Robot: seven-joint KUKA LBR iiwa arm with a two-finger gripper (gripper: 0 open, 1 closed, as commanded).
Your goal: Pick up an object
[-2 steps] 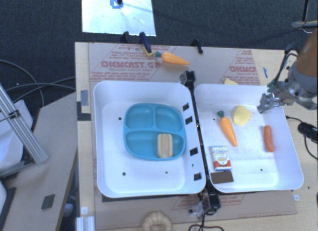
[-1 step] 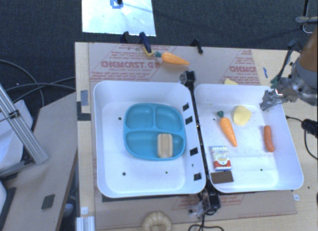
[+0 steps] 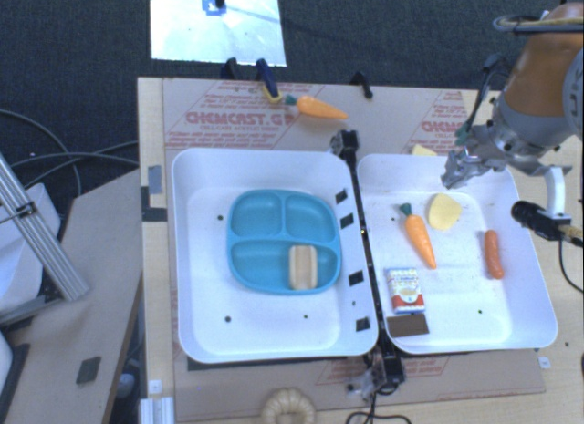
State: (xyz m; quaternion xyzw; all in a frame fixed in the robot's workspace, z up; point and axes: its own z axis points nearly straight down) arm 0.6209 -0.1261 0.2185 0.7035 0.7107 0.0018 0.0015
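Note:
My gripper (image 3: 453, 179) hangs over the far part of the right bin (image 3: 538, 322), just above and beside a pale yellow chip-like piece (image 3: 444, 212). Nothing shows between its fingers. An orange carrot (image 3: 420, 238) lies left of that piece. Near the bin's right side lies an orange-red sausage (image 3: 493, 254). A small red and white box (image 3: 405, 288) and a brown block (image 3: 408, 325) rest at the bin's front left.
The left bin (image 3: 205, 322) holds a blue divided plate (image 3: 251, 231) with a tan bread piece (image 3: 303, 266). A second carrot (image 3: 315, 108) lies on the board behind the bins. A yellow scrap (image 3: 422, 150) sits at the right bin's far rim.

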